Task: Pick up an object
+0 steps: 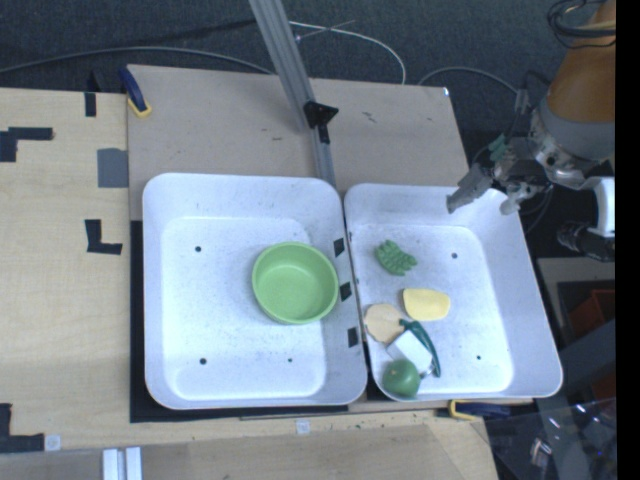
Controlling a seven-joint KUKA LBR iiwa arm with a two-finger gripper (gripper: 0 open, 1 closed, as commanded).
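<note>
Tool [487,194] hangs open over the right bin's [520,268] far rim (nothing between its fingers) — green bowl [294,283] left.

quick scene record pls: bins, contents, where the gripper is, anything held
left bin: green bowl, upright, right of centre
right bin: five small items, all in its left half
item 1: green leafy piece, nearest the back
item 2: yellow piece, middle
item 3: tan round piece, near the left wall
item 4: white and green tool, touching the tan round piece
item 5: green ball, at the front wall
gripper: above the right bin's back right corner, apart from all items
held: nothing seen between the fingers
</note>
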